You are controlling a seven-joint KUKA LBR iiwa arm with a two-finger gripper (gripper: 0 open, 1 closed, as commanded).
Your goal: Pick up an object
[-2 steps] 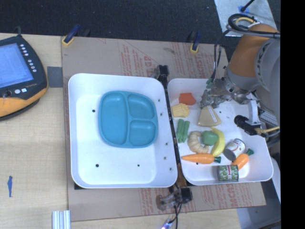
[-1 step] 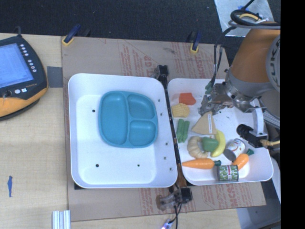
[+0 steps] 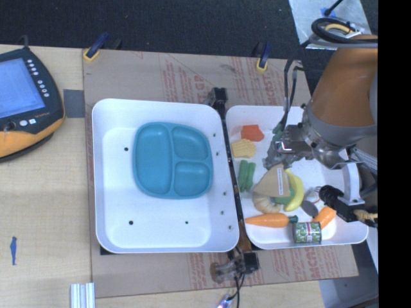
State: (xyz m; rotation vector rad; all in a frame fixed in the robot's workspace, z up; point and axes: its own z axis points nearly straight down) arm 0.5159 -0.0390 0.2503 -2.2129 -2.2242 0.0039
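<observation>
hovering gripper (image 3: 280, 162) above banana (image 3: 295, 190)

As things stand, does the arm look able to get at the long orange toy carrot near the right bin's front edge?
Probably yes: the long orange toy carrot lies uncovered on the right white bin floor, with the end effector just above it; the yellow toy banana crowds one side.

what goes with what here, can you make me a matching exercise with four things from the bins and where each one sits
Things:
1. blue divided plate
2. green can
3. orange piece
4. carrot

Places:
A. right bin, far end by the divider
B. left bin, middle
C. right bin, near edge, left of the can
D. right bin, near edge, right of the carrot

Pairs: 1-B, 2-D, 3-A, 4-C
</observation>
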